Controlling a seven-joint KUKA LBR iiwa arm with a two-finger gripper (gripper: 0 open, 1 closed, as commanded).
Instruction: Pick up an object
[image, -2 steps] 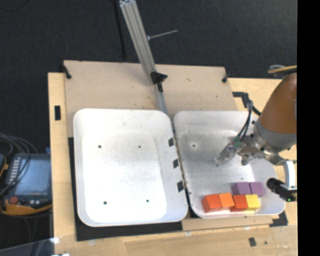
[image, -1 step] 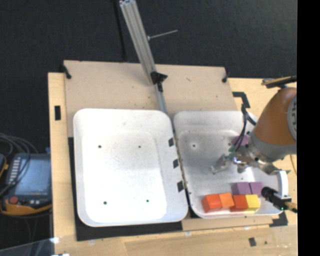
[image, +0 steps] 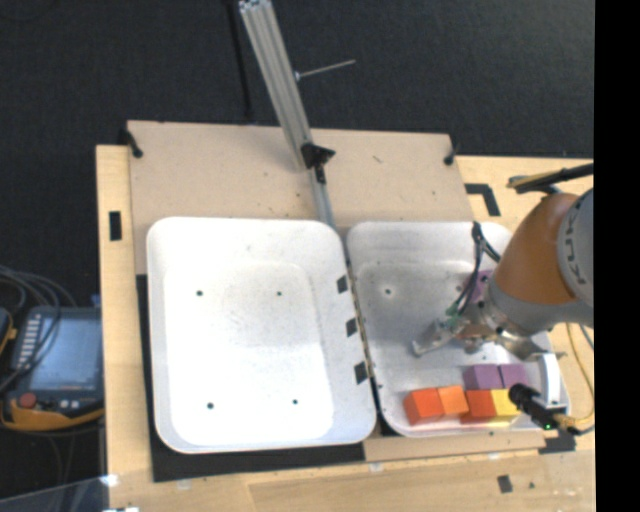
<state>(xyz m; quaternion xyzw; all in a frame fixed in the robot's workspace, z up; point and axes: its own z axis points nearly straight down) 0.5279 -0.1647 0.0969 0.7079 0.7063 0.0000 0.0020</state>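
At the far left, off the desk (image: 290, 170) edge, a handheld control pendant (image: 55, 360) with cables lies on the dark floor. Taking the right bin (image: 400, 260) as the landmark: directly to its left, touching along the shared edge, sits the left bin (image: 250, 330), its white floor bare apart from speckling. Behind the right bin, a slanted aluminium post (image: 285, 90) rises from the back of the desk.

Inside the right bin, along its front wall, a row of blocks lies close together: an orange block (image: 424, 405) at the left end, a lighter orange block (image: 452, 401) beside it, another orange one (image: 481, 404) next, a yellow block (image: 503, 404) at the right end, and a purple block (image: 487, 377) just behind the row. The rest of the bin floor, toward its back and left, carries nothing.

The gripper (image: 432, 342) is low over the middle of the right bin, just behind the row and apart from it. The arm (image: 540, 265) with its orange band covers the bin's right side. The fingers are too small and blurred to judge; I cannot tell whether they are wide or narrow, and nothing is seen between them.

By this evidence the pick is not yet done: every block rests on the bin floor. What remains is to reach a block, close on it and lift.
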